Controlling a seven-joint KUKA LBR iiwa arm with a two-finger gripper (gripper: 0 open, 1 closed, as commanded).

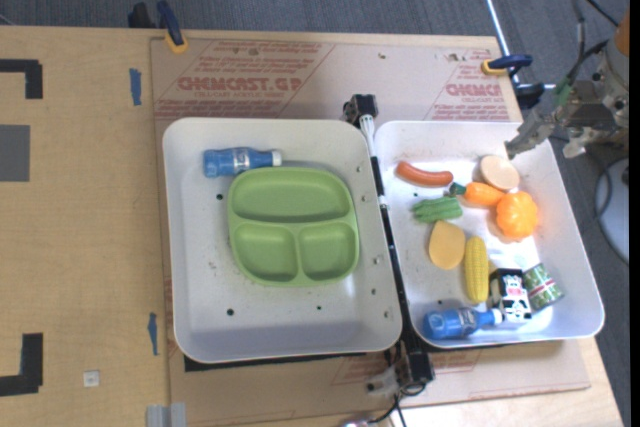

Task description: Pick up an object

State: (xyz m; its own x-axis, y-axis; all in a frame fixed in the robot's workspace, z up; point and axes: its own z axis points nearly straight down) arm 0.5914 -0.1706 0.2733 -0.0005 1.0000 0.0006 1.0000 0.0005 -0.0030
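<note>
My gripper (545,151) hangs over the far right rim of the right bin (580,260), open, with nothing between its fingers. One fingertip (515,150) points down toward a tan round piece (499,172) just below it. Beside that piece lie a carrot (483,194) and an orange (515,215). A hot dog (424,175), a green pod (437,209), a yellow piece (448,244) and a corn cob (476,267) lie further left. At the near edge are a blue bottle (460,321), a black-and-white carton (510,295) and a green can (542,285).
The left bin (190,245) holds a green divided plate (293,223) and a second blue bottle (238,160) at its far edge. A black clamp (360,107) sits between the bins at the back. Blue clamps (508,65) pin the cardboard underlay.
</note>
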